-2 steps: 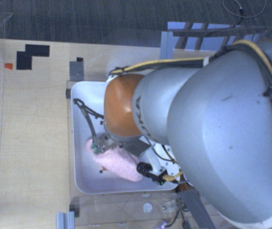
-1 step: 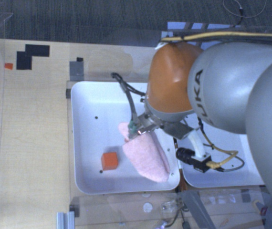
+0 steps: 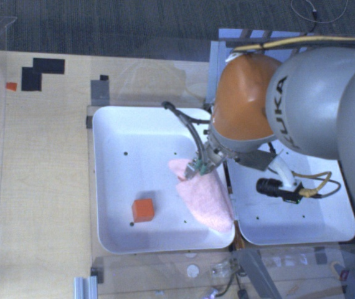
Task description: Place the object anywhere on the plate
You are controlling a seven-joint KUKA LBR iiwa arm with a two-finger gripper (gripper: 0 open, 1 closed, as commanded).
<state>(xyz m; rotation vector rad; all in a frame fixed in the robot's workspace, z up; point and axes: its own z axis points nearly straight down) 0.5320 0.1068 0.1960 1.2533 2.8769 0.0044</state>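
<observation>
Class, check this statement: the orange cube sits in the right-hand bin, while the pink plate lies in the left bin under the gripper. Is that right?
One detail is wrong. The camera view shows the orange cube in the left bin, the same bin as the pink plate, not the right-hand one. The gripper is indeed over the plate's upper edge.

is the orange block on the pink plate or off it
Off. The orange block sits on the left bin's white floor, apart from the pink plate.
</observation>
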